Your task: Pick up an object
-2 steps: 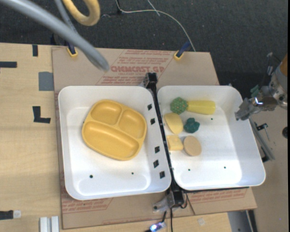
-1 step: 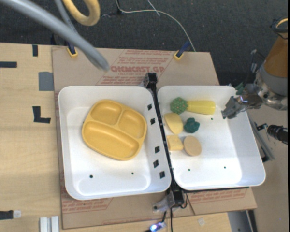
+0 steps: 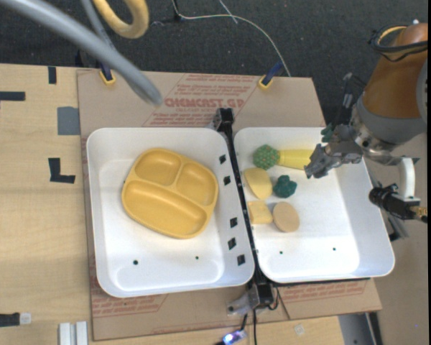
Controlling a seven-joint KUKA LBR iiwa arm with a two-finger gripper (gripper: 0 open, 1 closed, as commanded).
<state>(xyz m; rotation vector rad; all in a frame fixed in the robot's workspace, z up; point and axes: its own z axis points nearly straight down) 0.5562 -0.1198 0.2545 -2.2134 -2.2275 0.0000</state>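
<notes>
gripper (image 3: 322, 162) over right bin (image 3: 359, 257), just beside the yellow corn piece (image 3: 294, 157); can't tell jaws' state; yellow divided plate (image 3: 170, 192) in left bin (image 3: 108, 264)

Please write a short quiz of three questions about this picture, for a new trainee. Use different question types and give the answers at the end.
1. True or false: the yellow plate lies in the right bin.
2. Multiple choice: the gripper is nearest to which item? A) the tan disc B) the yellow corn piece C) the plate
3. Fill in: the dark green piece sits between the corn piece above it and the ____ below it.

Key
1. False; it lies in the left bin.
2. B
3. Tan disc
</notes>
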